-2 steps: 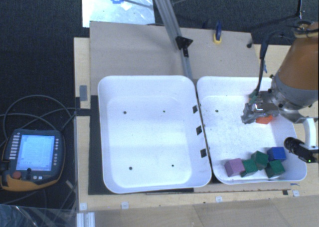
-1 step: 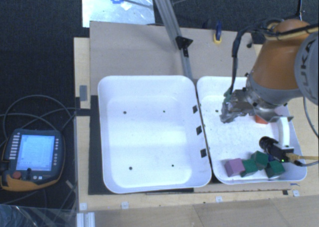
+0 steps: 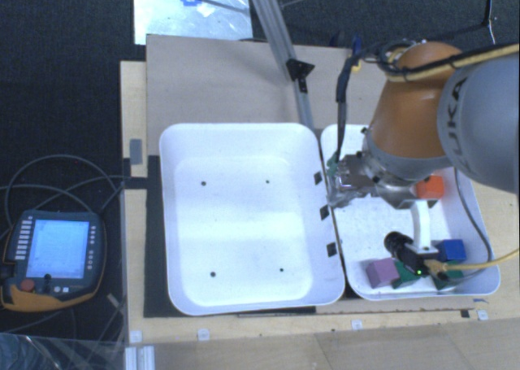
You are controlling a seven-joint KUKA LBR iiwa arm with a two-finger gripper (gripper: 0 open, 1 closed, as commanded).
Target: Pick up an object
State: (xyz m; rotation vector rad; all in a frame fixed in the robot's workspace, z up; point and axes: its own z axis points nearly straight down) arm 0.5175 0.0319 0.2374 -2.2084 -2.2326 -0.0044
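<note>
At the near end of the right-hand shallow white plastic bin (image 3: 361, 230): a small mauve-pink block (image 3: 379, 271), a dark green piece (image 3: 404, 280) touching its right side, and a blue block (image 3: 452, 249) further right, with a second green scrap (image 3: 452, 277) just near of it. Tightly clustered, so probably awkward to take one at a time. Best to aim for the free left side of the mauve-pink block, or for the blue block, and to descend squarely with the opening set across the narrow faces.

Further in, beside the bin's left wall: the metal end effector (image 3: 341, 185), over bare bin floor, with nothing visibly in it. Open or closed: cannot tell from this angle. Well apart from the near cluster, so needs a shift to the near right before any descent. Keep clear of the wall next to the left-hand white bin (image 3: 244, 230).

Beyond, to the right: a small orange object (image 3: 431, 187), partly hidden beneath the grey and orange arm (image 3: 414, 108). Standing alone, so perhaps the easier target, though shape unclear.
</note>
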